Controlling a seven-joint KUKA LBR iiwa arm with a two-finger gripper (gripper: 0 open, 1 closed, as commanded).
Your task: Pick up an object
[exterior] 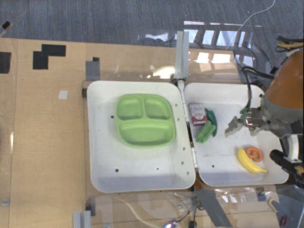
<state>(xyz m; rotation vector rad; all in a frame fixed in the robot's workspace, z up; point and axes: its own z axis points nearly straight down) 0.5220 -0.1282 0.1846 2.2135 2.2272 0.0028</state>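
A green divided plate (144,120) lies in the left white bin (102,175).

No text, number or brand can be read anywhere in the frame. The small red-and-white printed carton (196,113), lying just right of centre at the left edge of the right-hand white bin (223,167), carries printing on its face, but it is too small and blurred to make out. The black block-shaped marks (49,55) on the tan bench top at upper left are plain shapes, not letters.

bright, even light | glare on clear panels (209,46) | sharp focus
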